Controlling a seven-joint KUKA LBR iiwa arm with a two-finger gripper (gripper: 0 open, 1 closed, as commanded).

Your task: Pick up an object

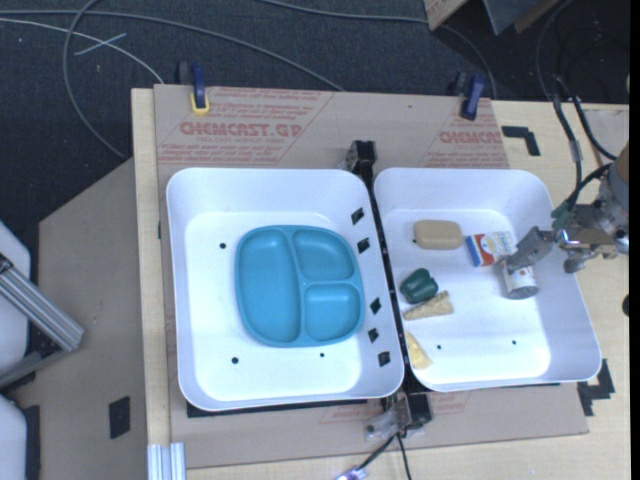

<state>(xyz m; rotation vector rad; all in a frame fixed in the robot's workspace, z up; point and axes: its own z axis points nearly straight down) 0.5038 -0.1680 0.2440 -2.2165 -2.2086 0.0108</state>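
The nearest thing to grab was a small red, white and blue carton (487, 247), lying in the right bin (560, 358) toward its far right part, long axis running roughly left to right. Just left of it sat a tan bread roll (438, 234); nearer the divider lay a green pepper (418, 286), a pale cheese-like wedge (430, 309) and a yellow piece (415, 349). The gripper (520, 273) hung just right of the carton and a little nearer the camera, its grey cylindrical end low over the bin floor. Whether it was spread or pressed together I could not tell, and nothing showed in its grasp. The carton lay up and left of it, so I judged a short shift that way was needed. The left bin (200, 368) held a blue divided plate (299, 284).
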